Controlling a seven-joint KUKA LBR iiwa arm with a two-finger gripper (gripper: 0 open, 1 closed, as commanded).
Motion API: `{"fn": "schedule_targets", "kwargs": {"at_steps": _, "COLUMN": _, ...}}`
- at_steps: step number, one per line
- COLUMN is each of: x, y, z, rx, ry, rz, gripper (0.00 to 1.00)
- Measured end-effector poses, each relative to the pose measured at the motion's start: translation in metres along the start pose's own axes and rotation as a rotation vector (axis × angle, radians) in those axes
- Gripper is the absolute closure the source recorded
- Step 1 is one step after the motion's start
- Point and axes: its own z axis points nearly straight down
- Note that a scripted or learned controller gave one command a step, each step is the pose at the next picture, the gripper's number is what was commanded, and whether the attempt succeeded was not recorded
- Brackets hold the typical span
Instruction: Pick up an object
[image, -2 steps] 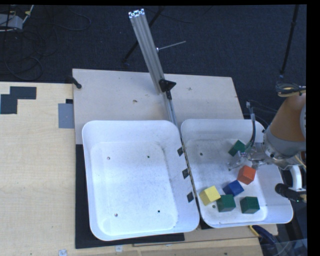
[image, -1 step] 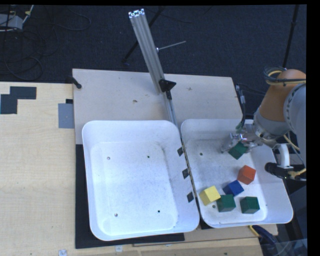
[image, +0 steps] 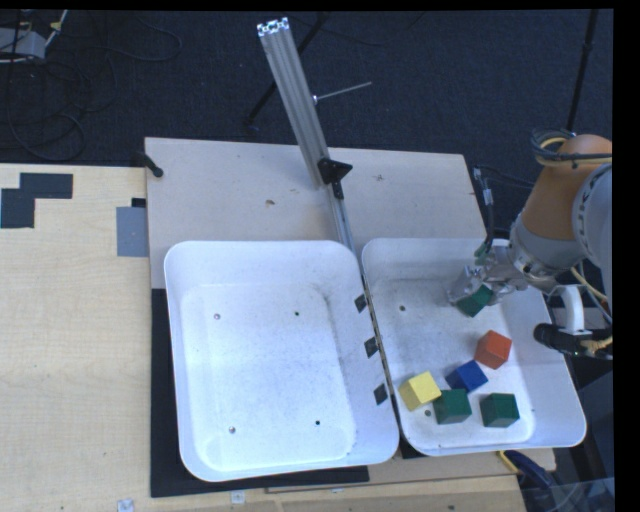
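Gripper (image: 481, 290) clamped on green block (image: 476, 300), above orange block (image: 492, 349), inside right bin (image: 420, 262).

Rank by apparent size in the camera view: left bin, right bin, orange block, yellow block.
1. left bin
2. right bin
3. yellow block and orange block: too alike to rank.

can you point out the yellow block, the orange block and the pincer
yellow block (image: 420, 389): camera view, on its top face, in the right bin.
orange block (image: 492, 349): camera view, on its top face, right bin.
pincer (image: 481, 288): camera view, at the fingertips, over a green block (image: 476, 299).
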Motion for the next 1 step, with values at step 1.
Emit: {"fn": "schedule_targets", "kwargs": {"at_steps": 1, "x": 0.0937, "y": 0.0312, "z": -0.0352, "rx": -0.007, "ry": 0.004, "rz": 0.002, "gripper": 1.0}}
